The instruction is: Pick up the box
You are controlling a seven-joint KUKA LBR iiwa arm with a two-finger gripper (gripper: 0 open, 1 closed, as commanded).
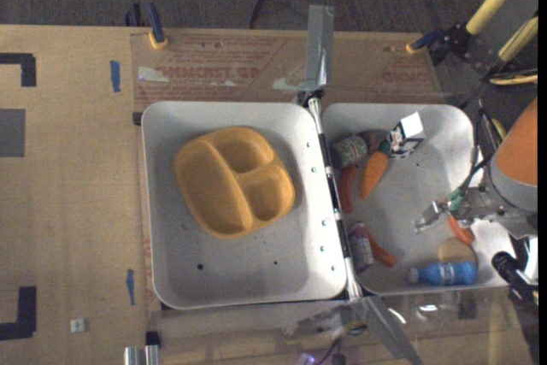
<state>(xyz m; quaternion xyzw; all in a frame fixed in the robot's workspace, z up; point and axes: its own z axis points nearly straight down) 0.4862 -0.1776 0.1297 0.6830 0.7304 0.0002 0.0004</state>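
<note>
Gripper: the gripper (438,214) hangs low over the right part of the right bin; its jaws stand slightly apart, as far as the blur allows, with nothing between them.
Arm: the grey arm with the orange band (523,151) enters from the right edge.
Box: one small white-and-dark box (407,132) lies at the far edge of the right bin, well apart from the fingers.
Right bin (410,184): holds the box, one can (349,150), one large carrot (373,173), a smaller orange piece (460,228) just beside the fingers, one blue bottle (444,273) near the front wall, one tan rounded item (455,251) above the bottle, and one small packet (361,244) by the left wall.
Left bin (256,273): holds one orange divided plate (233,180) with three compartments.
Bins: two, side by side.
</note>
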